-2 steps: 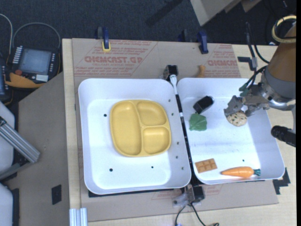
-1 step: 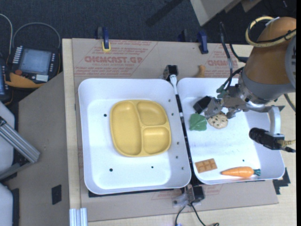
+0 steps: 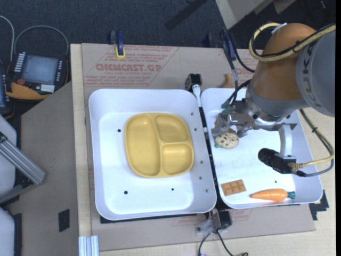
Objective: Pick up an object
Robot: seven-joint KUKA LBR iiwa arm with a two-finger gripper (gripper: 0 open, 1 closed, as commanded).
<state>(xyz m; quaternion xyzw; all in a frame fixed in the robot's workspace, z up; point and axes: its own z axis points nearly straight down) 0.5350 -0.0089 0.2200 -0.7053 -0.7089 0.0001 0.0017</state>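
Across my bench, a cardboard sheet point(image 3: 80, 143) printed in red underlies two white bins, dark carpet point(image 3: 133, 9) beyond and a pendant point(image 3: 37, 71) at left. My left bin point(image 3: 106, 185) holds a yellow divided plate point(image 3: 159, 144). My right bin point(image 3: 306, 143) holds a cookie point(image 3: 227, 140), a cracker point(image 3: 233, 187) and a carrot point(image 3: 273, 195). My gripper point(image 3: 228, 126) hangs just above the cookie; I cannot tell its spread or whether it holds anything.

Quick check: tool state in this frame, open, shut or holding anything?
Tool: cannot be told; it sits right at the round chocolate-chip cookie in the right white bin, with no grasp visible.
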